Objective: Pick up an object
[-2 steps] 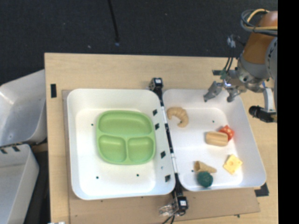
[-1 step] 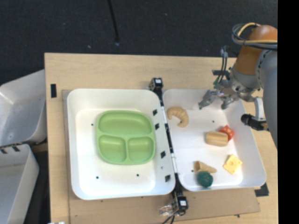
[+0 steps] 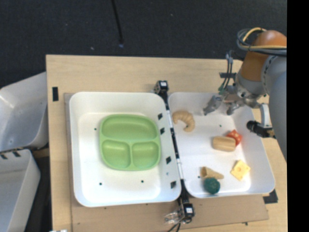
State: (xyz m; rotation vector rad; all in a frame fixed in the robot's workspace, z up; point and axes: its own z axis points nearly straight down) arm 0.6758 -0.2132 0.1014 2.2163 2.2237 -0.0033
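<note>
My gripper (image 3: 220, 106) hangs over the far part of the right bin (image 3: 251, 178), its two fingers spread apart with nothing between them. A tan croissant (image 3: 185, 119) lies to its left, near the bin's left wall. Below the gripper sit a tan bread-like block (image 3: 224, 143) and a red piece (image 3: 234, 136) touching its right end. Toward the near edge lie a yellow cheese wedge (image 3: 240, 170), a small tan piece (image 3: 210, 173) and a dark green ball (image 3: 211, 185).
The left bin (image 3: 82, 178) holds a green divided plate (image 3: 129, 141). A divider with black clips (image 3: 170, 144) runs between the bins. The arm with its orange band (image 3: 263, 50) enters from the upper right. A white object (image 3: 19, 115) stands left of the bench.
</note>
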